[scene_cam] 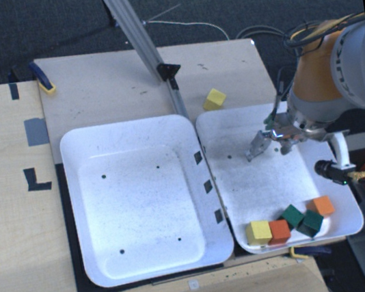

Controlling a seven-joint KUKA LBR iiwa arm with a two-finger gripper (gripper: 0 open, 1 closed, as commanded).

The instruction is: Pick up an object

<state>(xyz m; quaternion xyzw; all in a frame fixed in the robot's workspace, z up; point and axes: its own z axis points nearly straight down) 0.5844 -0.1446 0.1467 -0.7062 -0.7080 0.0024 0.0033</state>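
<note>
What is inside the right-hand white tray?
The right tray holds blocks along its near edge: yellow, two orange, two green. The pincer hangs over it.

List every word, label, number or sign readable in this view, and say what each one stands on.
None: no readable text stands anywhere in this view.
The blocks in the right bin, the yellow block on the bench and the left bin bear no lettering.
The dark tape pieces on the bench are plain.
The pincer shows no marking.
</note>
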